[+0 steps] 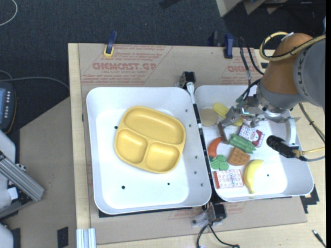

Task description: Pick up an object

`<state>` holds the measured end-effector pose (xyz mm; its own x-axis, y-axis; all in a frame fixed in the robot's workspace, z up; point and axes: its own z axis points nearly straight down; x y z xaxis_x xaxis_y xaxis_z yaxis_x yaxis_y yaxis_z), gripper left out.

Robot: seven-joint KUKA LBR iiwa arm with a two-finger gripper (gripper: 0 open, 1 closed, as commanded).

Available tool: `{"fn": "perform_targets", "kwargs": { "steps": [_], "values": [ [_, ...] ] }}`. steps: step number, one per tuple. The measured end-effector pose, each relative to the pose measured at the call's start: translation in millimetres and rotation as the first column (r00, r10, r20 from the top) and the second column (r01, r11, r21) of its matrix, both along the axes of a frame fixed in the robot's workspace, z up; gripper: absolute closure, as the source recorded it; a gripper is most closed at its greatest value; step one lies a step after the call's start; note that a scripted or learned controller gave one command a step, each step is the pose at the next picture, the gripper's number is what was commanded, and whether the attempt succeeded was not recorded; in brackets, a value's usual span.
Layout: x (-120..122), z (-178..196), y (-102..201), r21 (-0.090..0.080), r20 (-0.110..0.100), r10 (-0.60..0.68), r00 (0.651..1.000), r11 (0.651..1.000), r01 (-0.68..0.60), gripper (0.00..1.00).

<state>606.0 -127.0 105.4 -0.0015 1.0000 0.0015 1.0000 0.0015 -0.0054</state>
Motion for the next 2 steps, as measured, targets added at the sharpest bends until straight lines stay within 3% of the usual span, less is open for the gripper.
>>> {"fn": "perform_targets", "kwargs": {
  "steps": [1, 2],
  "values": [
    [2.2, -17.4, -0.6, -0.004, 0.009, -0.001, 1.0, 1.0, 0.001, 0.0],
    [4.5, -3.7, -3.1, -0.011, 0.02, -0.002, 1.0, 1.0, 0.002, 1.0]
  ]
}}
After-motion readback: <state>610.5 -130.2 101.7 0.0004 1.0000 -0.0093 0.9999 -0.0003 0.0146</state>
